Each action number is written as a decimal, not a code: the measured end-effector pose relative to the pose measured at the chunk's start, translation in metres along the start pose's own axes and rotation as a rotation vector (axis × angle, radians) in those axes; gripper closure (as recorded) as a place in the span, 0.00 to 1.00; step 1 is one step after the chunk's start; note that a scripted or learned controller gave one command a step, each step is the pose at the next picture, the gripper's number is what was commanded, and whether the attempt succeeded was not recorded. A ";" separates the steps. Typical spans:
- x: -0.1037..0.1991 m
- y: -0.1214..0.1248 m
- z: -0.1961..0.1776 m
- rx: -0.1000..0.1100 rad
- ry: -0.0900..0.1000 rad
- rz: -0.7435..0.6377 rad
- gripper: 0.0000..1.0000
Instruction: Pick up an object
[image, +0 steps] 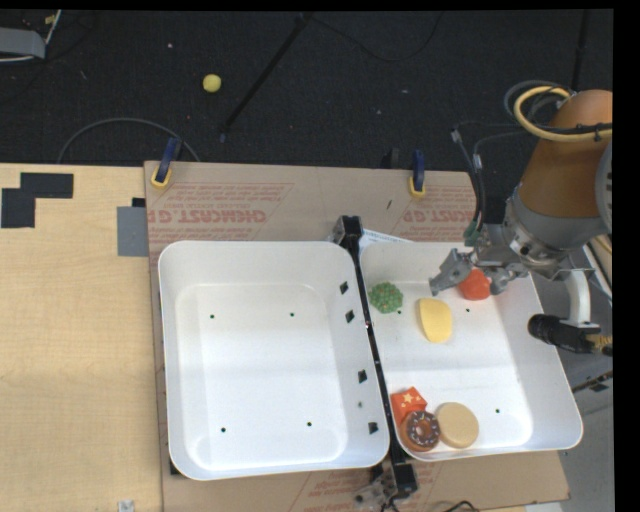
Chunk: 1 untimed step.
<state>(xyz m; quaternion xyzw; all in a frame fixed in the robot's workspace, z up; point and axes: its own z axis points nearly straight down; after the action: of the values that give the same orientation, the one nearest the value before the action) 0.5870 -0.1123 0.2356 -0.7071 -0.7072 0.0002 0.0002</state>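
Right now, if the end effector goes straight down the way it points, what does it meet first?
Probably the red-orange object just below the end effector, then the right bin floor; depth is hard to judge from above.

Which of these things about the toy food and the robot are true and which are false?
1. The green toy lies in the right bin. True.
2. The left bin holds the yellow toy. False: the yellow toy lies in the right bin.
3. The gripper is over the right bin, beside the red-orange toy. True.
4. The chocolate donut sits at the far edge of the bin. False: it is at the near corner, next to the tan round toy.
5. A small yellow ball lies on the dark floor beyond the bench. True.
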 end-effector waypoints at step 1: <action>-0.009 0.005 0.154 0.009 0.001 0.000 0.00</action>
<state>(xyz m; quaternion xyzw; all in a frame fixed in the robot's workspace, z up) 0.5922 -0.1212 0.0814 -0.7072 -0.7070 0.0032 0.0038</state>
